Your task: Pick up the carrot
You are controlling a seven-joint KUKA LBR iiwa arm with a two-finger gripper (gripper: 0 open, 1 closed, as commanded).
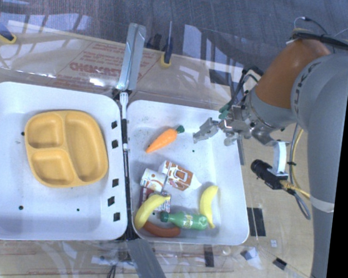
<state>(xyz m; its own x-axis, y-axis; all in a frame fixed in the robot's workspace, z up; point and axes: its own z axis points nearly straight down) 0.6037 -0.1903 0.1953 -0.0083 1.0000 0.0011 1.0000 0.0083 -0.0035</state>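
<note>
While the carrot (164, 139) lies in the right bin (236, 193), near its top, we see the gripper (217, 133) just beside it with its two fingers apart, holding nothing.

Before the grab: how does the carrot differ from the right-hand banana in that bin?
The carrot is orange with a green tip, tapered and straight; the right-hand banana is yellow and curved. The carrot lies on a slant in the upper part of the right bin, apart from the other items; the banana lies nearly upright in the view, lower down, with its lower end against the green bottle. The carrot is nearer the gripper. Both lie flat on the bin floor.
</note>
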